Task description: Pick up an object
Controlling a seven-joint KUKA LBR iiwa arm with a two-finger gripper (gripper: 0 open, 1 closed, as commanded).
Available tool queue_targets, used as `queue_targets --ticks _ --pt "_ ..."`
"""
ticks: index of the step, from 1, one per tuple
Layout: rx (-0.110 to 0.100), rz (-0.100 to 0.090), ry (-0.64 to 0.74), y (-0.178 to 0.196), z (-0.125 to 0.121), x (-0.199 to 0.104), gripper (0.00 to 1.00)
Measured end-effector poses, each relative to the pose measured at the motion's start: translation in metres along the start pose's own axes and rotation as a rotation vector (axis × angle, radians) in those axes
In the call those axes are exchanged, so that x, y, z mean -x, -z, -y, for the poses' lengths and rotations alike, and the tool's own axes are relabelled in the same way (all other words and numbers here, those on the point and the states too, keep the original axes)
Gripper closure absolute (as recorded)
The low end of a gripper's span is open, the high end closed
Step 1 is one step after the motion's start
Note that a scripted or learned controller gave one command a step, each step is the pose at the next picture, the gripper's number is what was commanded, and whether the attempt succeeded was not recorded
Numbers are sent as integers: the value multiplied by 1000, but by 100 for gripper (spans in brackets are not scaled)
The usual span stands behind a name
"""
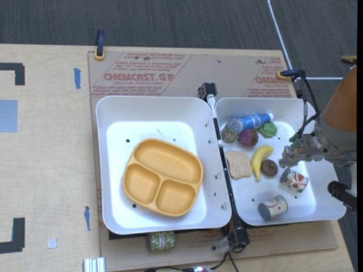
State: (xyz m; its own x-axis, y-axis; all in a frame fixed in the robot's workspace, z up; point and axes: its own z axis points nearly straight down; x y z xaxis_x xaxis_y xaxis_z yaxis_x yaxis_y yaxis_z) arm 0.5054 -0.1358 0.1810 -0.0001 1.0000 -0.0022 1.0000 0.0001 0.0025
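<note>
Objects crowd the right bin point(317, 211), so the gripper point(290, 157), whose state cannot be told, is best lowered squarely over the patterned cup point(295, 180) near the right edge.

banana point(260, 159): yellow, curved, lying mid right bin
bread point(239, 165): tan slice, flat, left of banana
bottle point(252, 120): blue, on its side, far edge
cup point(273, 207): tipped over, near side
</note>
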Motion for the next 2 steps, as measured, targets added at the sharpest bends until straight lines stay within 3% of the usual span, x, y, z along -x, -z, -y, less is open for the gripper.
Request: queue_targets --ticks 1,2 --pt "-3 -4 1 -11 26 -30 100" --pt "1 -2 2 4 25 -68 100"
